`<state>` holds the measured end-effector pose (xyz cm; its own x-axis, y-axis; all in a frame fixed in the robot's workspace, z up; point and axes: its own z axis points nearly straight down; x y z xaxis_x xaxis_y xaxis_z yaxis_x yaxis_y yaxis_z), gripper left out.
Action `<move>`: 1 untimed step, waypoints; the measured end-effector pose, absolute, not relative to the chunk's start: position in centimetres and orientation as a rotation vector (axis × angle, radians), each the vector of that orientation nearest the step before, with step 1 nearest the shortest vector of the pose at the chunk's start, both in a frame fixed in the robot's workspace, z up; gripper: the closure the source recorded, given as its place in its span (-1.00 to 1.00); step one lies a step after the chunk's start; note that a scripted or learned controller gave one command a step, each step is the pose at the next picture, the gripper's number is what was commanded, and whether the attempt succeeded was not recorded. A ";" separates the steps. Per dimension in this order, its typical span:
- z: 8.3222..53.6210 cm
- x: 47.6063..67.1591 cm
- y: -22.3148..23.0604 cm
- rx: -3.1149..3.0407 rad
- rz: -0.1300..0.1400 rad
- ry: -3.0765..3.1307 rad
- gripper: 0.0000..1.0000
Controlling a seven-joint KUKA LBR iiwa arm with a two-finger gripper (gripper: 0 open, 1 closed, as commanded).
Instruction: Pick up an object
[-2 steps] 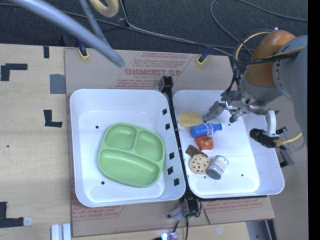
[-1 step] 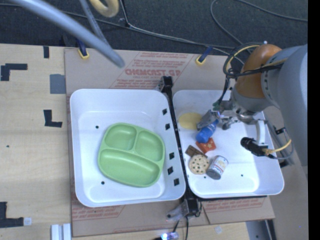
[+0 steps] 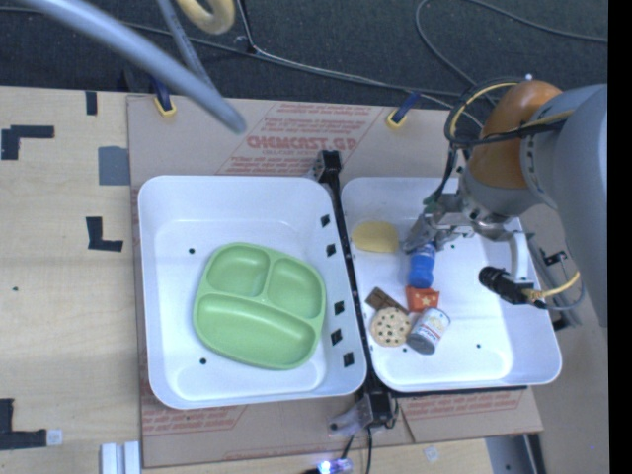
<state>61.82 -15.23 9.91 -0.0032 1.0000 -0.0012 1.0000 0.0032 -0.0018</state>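
Nearest the camera, at the front of the right bin (image 3: 533, 368), a small tin can (image 3: 429, 330) lies on its side, touching a chocolate-chip cookie (image 3: 389, 327) to its left. Just behind the cookie lies a small brown piece (image 3: 381, 299), and just behind the can stands a little orange-red block (image 3: 423, 298). Above that block is a blue object (image 3: 423, 266), seemingly a small bottle, and the gripper (image 3: 432, 235) sits directly over its top end. Whether the gripper is spread or closed cannot be told, since the metal of the wrist hides the tips, and nothing shows the blue object between them. A pale yellow, rounded item (image 3: 375, 236) rests further back, near the divider between the bins. In the left bin (image 3: 168, 205) lies a green divided plate (image 3: 261, 304), well apart from the arm.

Judging by the pose, the step in hand is the descent onto a target, with the blue object the likely choice. Nothing looks lifted yet. The next move calls for a firm closure around that object, then a straight rise. The orange-red block touches or nearly touches the blue object's lower end, so a skewed closure could nudge both. Furthest back, the brown board of the desk (image 3: 296, 136) carries red lettering.
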 end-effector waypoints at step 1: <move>14.7 62.7 -14.8 -2.220 -0.002 -2.225 1.00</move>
<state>62.71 -14.77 14.65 -0.0022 1.0000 -0.0002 1.0000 0.0022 0.0020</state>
